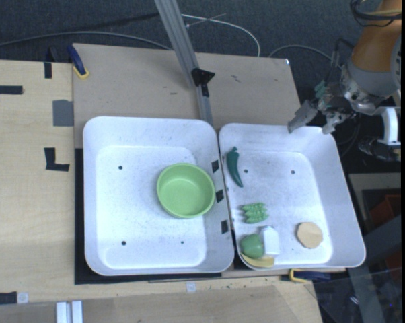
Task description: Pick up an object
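Note:
My gripper (311, 122) hangs over the far right corner of the right bin (323, 155), open, with nothing between its two grey fingers. In that bin lie a dark green pepper (234, 166) near the left wall, a light green ridged piece (254, 212) in the middle, a green round fruit (252, 245) with a white object (270, 239) beside it at the near left corner, a yellow piece (260, 262) under them, and a tan round disc (309, 234) at the near right. A green bowl (185, 190) sits in the left bin (108, 180).
A grey metal pole (182, 42) slants up from the far edge between the two bins. Cables (216, 25) lie on the dark floor behind the bench. A blue and yellow clamp (77, 62) grips the board's far left corner.

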You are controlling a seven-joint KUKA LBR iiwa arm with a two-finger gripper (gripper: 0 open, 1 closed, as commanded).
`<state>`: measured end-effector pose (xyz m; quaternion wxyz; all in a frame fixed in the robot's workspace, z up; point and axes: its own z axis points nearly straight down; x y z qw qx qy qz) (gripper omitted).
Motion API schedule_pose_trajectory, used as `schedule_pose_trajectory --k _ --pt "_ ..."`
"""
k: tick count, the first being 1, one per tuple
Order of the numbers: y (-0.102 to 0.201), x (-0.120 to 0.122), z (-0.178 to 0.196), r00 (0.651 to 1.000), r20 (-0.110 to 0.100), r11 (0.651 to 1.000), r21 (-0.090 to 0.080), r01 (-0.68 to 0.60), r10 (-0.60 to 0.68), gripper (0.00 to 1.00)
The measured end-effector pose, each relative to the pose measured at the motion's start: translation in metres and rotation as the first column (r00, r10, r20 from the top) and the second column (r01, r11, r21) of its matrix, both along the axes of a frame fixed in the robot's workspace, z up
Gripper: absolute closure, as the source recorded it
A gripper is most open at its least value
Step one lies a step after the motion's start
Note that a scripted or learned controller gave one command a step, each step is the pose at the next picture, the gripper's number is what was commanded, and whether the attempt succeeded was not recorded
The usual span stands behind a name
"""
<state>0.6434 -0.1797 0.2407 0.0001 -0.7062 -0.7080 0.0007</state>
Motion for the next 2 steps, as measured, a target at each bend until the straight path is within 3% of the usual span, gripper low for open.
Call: schedule_pose_trajectory --k 1,2 --pt "0.0 0.0 0.0 1.0 0.0 1.0 0.0 0.0 0.0 0.0" --pt "0.01 0.001 -0.057 1.0 -0.005 1.0 0.001 0.0 0.0 0.0"
